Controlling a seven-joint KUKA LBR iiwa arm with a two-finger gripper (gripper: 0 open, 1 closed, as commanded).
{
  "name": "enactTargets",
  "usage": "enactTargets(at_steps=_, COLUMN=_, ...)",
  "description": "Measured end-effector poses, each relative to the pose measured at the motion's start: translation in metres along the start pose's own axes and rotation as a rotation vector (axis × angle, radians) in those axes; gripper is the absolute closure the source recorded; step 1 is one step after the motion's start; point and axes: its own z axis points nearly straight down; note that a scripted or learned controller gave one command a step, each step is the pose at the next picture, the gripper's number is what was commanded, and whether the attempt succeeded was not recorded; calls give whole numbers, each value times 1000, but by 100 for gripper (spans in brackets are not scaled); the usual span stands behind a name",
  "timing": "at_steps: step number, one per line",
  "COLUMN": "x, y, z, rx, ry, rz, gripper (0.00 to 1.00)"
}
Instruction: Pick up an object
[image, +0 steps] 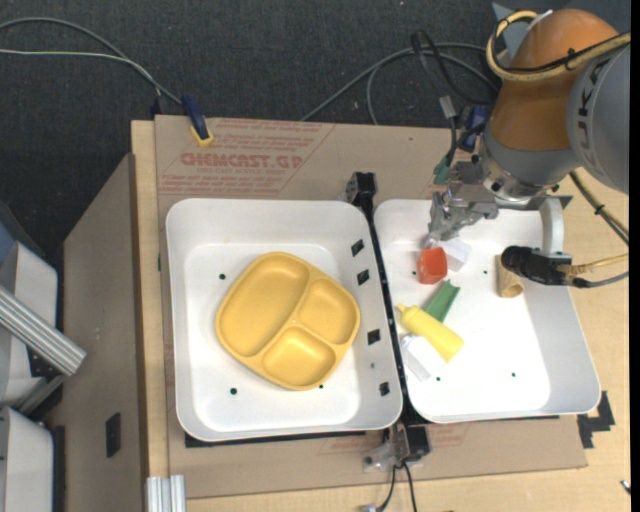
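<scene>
My gripper (443, 228) hangs over the upper left part of the right bin (530, 370). Just below it lies a small red-orange object (432, 265), with a white piece (457, 252) touching its right side. I cannot tell whether the gripper touches either one. Further down lie a green object (441, 299) and a yellow bottle-shaped object (432, 331), close together. Nothing shows as held.
The left bin (200, 390) holds a yellow divided plate (288, 320). A small tan piece (510, 285) lies at the right bin's upper right. A flat white scrap (414, 358) sits by the divider between the bins. Cables run across the bench behind the bins.
</scene>
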Motion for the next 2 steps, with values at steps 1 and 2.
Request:
enactTargets(at_steps=1, x=61, y=-2, z=6, rx=1, ry=-1, rz=0, gripper=100)
enactTargets(at_steps=2, x=113, y=-17, z=18, rx=3, ry=-1, rz=1, gripper=100)
